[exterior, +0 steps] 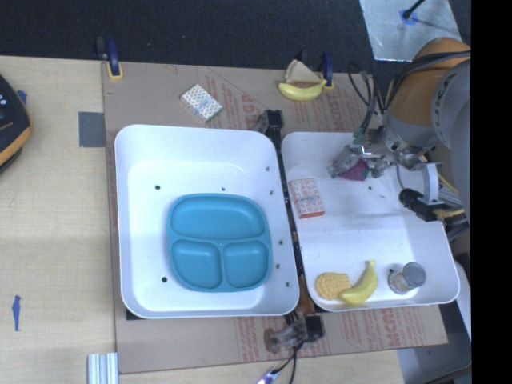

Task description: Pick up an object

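Wooden bench [56, 238] under a brown cardboard sheet [240, 94], dark floor along the top edge. Two shallow white bins sit side by side on the cardboard. Left bin [136, 214] holds a blue divided plate [218, 241] roughly at its centre, three compartments, nothing in them. Right bin [432, 254] holds several items: a small pinkish printed packet [306, 198] at 9 o'clock against the left wall; a yellow banana [362, 285] at 6 o'clock, touching a yellow corn-like piece [331, 282] just to its 9 o'clock; a small metal can [408, 278] at 5 o'clock near the front right corner.

Arm enters from 3 o'clock, orange band visible at the top right. Gripper [352, 165] is low over the right bin's 12 o'clock area, near the back wall, with a dark purplish object [354, 171] right at its tip. Cannot tell if that object is pinched or just beside the tip, and cannot tell the pincer's state; too small and cluttered with cables.

Outside the bins on the cardboard: a patterned square packet [201, 102] at 11 o'clock of the left bin, a second banana-like toy [302, 89] beyond the gap between bins. Black-and-yellow device [11, 122] at far 9 o'clock on the bench.
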You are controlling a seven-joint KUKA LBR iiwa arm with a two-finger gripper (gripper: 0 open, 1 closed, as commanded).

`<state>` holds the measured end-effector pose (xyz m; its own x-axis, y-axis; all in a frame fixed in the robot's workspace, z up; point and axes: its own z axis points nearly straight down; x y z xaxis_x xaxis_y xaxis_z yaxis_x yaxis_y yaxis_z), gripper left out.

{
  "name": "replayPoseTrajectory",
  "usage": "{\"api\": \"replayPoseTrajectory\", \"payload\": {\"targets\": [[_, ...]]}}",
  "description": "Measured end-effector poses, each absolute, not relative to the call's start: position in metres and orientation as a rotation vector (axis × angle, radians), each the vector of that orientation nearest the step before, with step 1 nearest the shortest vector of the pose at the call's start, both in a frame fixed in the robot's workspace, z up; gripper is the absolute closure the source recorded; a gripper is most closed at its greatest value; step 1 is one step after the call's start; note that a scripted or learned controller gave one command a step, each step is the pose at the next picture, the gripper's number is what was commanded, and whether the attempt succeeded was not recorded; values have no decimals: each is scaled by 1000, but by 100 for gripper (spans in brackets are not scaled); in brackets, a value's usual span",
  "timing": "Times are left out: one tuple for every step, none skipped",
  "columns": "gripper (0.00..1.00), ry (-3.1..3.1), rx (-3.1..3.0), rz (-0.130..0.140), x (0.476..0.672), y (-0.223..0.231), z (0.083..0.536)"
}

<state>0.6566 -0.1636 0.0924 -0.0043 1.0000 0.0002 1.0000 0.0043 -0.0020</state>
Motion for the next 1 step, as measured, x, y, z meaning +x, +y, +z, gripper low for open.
{"api": "replayPoseTrajectory", "payload": {"targets": [[100,-2221,-2203,19,654,-165,101]]}}
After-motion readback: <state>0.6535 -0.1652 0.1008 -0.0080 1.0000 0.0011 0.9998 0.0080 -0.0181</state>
